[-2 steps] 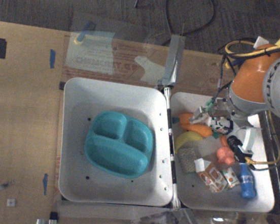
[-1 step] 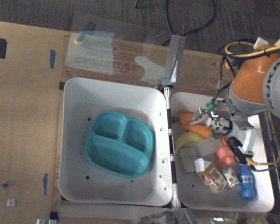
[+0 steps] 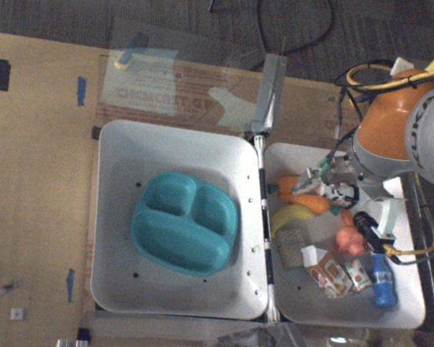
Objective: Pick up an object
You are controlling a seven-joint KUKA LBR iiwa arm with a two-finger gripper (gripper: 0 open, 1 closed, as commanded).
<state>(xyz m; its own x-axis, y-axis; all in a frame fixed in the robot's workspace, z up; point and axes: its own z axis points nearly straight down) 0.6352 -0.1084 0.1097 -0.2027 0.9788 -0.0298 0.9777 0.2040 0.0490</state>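
The right bin [image 3: 408, 315] holds a cluster of small things. An orange carrot-shaped piece [image 3: 299, 197] lies at its upper left, with a yellow-green fruit [image 3: 290, 216] just below it. A grey-brown sponge [image 3: 292, 245], a pink lump [image 3: 348, 241], some printed packets [image 3: 332, 276] and a blue bottle [image 3: 382, 286] lie further toward the front. My gripper [image 3: 325, 183] hangs low over the right end of the orange piece, at the back of this bin. The wrist hides how it stands on that piece.
A teal divided plate [image 3: 185, 222] lies in the middle of the left bin [image 3: 111, 194]. A metal divider [image 3: 263, 214] runs between the two bins. The arm's orange band [image 3: 390, 124] reaches over the right bin's back right corner.
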